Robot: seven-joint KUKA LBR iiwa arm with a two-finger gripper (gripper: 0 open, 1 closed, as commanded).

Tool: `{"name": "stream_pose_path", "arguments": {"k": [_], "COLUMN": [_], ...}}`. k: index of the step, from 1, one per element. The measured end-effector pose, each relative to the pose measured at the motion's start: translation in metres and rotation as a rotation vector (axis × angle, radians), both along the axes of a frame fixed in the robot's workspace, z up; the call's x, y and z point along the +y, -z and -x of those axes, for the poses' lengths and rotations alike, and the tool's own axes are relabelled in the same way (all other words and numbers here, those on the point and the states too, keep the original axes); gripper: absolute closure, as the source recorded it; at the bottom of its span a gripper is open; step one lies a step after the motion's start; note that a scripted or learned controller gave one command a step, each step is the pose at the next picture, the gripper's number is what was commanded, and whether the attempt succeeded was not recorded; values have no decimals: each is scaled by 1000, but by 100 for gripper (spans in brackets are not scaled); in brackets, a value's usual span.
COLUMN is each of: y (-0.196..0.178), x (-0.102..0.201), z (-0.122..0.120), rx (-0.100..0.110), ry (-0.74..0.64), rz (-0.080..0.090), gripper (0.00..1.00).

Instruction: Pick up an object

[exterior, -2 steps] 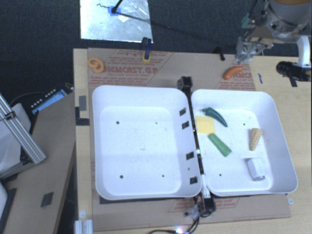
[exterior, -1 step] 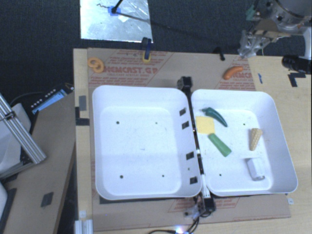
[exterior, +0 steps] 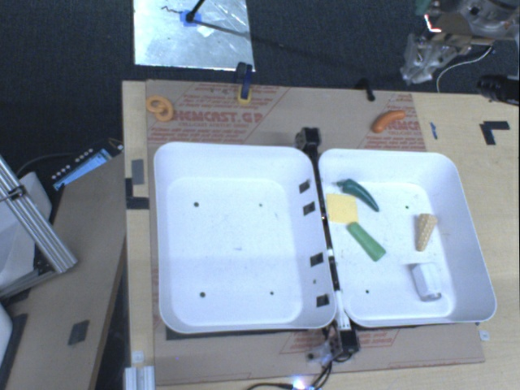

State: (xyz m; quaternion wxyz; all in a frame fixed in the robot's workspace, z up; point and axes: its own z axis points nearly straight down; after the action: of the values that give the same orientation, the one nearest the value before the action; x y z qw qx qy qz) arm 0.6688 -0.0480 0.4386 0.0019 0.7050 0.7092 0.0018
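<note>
Objects lie only in the right bin [exterior: 467, 218]: a dark green pepper [exterior: 358, 192] at its far left, a yellow block [exterior: 341, 210] just near of it, a light green cylinder [exterior: 366, 241] nearer still, a tan cone [exterior: 425, 231] toward the right, and a white piece [exterior: 426, 281] at the near right. The left bin [exterior: 171, 218] sits beside it. The gripper [exterior: 422, 62] hangs at the far right, beyond the bins and well apart from everything; it seems to hold nothing, though whether its fingers are spread I cannot tell.

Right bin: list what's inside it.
The right bin holds a dark green pepper, a yellow block, a green stick, a tan cone and a white object. Nothing looks covered.
</note>
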Motion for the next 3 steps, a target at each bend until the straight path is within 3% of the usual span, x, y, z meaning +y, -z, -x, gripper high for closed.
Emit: {"name": "stream_pose_path", "arguments": {"k": [3], "y": [-98], "x": [58], "z": [0], "rx": [0], "ry": [1], "rz": [0], "gripper": [100]}}
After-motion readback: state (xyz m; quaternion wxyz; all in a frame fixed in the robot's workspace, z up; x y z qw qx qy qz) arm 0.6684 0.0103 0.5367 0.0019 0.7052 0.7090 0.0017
